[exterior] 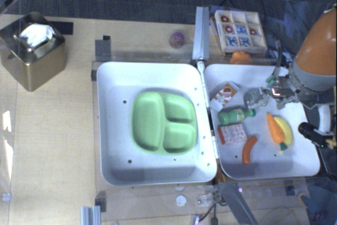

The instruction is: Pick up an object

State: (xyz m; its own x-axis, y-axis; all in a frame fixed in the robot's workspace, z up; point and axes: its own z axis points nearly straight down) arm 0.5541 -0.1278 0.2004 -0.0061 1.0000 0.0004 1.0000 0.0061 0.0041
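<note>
Bottle (235,115), smooth green cylinder, lies just below the metal pincer (253,97).

A tissue box (34,58) and tic-tac-toe board (240,30) sit outside the bins.

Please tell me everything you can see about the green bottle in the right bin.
The green bottle lies on its side near the middle of the right bin, pale cap end pointing toward the arm side. It looks like smooth plastic. Its underside touches or nearly meets the red waffle-patterned block. The gripper hovers just above it, not holding it.
</note>
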